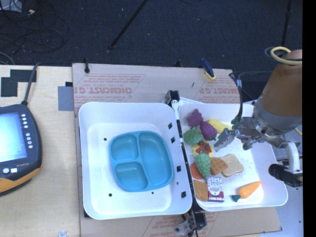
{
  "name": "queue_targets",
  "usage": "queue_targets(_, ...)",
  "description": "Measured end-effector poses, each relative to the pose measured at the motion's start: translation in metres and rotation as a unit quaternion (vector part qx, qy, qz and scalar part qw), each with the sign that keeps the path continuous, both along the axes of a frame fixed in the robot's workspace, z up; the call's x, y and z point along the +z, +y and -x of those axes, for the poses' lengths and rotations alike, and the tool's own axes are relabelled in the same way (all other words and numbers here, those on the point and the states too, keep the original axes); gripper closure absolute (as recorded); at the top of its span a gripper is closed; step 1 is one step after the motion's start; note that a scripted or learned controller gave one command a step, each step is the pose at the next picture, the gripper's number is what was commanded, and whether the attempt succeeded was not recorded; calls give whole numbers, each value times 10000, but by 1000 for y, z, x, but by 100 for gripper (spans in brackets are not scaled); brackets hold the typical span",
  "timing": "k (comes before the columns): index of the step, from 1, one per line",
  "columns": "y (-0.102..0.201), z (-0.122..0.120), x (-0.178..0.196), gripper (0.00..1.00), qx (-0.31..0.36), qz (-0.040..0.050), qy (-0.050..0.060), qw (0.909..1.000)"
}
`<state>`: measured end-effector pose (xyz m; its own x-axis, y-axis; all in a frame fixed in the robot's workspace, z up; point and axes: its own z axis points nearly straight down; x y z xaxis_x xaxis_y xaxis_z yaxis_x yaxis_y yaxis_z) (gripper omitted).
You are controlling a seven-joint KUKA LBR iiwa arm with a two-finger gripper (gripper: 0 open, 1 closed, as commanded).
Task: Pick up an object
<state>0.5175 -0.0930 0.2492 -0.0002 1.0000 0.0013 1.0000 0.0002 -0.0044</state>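
Light falls evenly from above, so the two white bins [94,132] look bright and nearly washed out, with a faint sheen on the blue tray [140,161]. The floor [148,23] beyond the bench is dark. The arm [281,98] looks slightly soft, and the picture is grainy overall.

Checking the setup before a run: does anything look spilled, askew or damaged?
Nothing stands out. The toy food, such as the carrot and toast, lies inside the right bin; the blue tray sits flat in the left bin.

Tool [226,138] seemingly over toy food [207,152]
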Motion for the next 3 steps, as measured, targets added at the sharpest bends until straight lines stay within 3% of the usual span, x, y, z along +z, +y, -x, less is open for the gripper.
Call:
queue_targets(1, -12, -73, -102, 0, 15, 7, 7, 10000)
queue_targets(2, -5, -128, -164, 0, 3, 5, -26, 10000)
queue_targets(3, -6, -128, -149, 100, -14, 2, -35, 10000)
